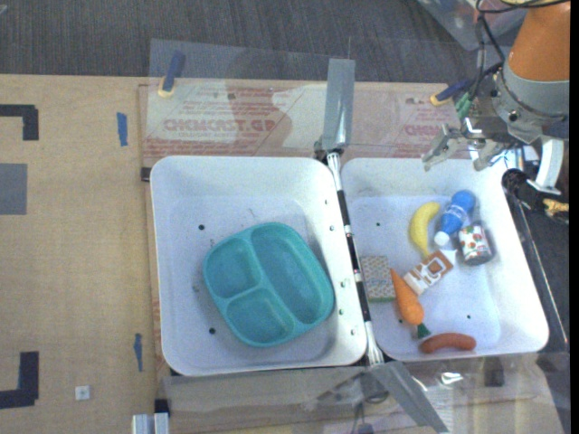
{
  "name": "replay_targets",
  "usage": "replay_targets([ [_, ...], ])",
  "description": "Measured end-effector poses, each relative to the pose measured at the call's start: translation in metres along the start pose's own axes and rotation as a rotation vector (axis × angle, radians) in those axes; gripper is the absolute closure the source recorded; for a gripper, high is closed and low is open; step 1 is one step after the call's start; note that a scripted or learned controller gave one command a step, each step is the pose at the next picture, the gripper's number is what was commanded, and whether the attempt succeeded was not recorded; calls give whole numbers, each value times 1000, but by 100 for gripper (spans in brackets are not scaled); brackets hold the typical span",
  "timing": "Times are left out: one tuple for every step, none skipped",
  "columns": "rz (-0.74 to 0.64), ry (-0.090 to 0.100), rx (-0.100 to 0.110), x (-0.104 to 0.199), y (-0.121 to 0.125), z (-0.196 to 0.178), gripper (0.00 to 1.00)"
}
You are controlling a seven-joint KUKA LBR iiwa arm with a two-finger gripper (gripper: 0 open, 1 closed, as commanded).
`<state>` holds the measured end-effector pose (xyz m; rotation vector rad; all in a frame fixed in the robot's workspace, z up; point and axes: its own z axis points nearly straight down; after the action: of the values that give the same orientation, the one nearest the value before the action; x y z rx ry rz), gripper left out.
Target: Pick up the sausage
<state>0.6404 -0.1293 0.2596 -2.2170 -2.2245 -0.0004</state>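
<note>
The sausage (448, 342), short and reddish-orange, lies on the floor of the right bin (520, 319) close to its front wall. My gripper (466, 155) hangs over the bin's far edge, well behind the sausage and apart from it. Its fingers (440, 153) are spread open with nothing between them. The grey arm with its orange band rises to the upper right.
Also in the right bin: a carrot (409, 301) just left of the sausage, a small box (430, 272), a grey pad (374, 277), a banana (422, 226), a blue bottle (452, 217) and a can (473, 244). The left bin (181, 206) holds a teal divided tray (269, 283).
</note>
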Motion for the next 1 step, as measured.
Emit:
replay_targets([
  [18,-1,-1,-28,-75,131,0],
])
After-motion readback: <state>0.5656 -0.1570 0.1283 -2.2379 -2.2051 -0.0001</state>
